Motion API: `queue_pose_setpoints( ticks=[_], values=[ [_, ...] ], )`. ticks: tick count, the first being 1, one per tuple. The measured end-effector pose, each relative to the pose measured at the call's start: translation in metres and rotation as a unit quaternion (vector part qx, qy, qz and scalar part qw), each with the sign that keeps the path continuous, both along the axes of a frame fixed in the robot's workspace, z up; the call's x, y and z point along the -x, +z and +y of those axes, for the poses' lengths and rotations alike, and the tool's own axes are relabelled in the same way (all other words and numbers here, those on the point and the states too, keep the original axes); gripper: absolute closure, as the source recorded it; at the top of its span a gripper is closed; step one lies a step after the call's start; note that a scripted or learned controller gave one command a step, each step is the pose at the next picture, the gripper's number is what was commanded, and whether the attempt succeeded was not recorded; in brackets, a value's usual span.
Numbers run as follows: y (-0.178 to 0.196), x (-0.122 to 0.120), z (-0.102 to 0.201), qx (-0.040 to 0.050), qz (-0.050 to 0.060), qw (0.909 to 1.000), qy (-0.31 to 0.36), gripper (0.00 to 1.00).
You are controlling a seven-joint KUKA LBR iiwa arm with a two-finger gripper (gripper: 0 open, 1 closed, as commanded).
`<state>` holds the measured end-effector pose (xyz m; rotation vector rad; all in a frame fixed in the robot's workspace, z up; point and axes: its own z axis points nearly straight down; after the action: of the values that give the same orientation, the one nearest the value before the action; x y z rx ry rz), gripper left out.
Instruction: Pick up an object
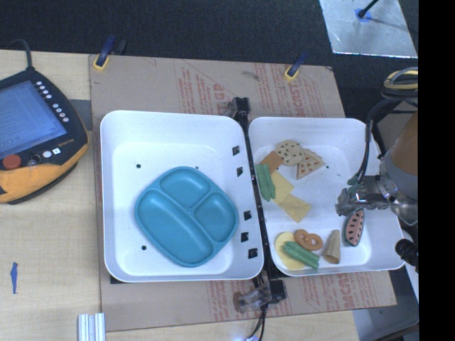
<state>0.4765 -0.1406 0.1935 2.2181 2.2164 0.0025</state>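
So the table point(50, 261) is carrying two white bins. The left bin point(117, 190) is holding a blue divided plate point(186, 215). The right bin point(334, 130) is holding toy food, with a watermelon slice point(353, 229) sitting around 4 o'clock. The pincer point(353, 199) is hovering just above it, can't tell its grip.

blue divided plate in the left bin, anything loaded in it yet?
Empty. The blue plate lies flat in the left bin, and all three compartments show bare blue; the toy food sits in the right bin.
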Motion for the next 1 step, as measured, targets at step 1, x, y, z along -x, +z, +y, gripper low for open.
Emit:
queue_pose_setpoints(
  ticks=[1],
  values=[
    [-0.0066,-0.0774,0.0436,-0.002,0.001,1.0,0.006,1.0]
  ],
)
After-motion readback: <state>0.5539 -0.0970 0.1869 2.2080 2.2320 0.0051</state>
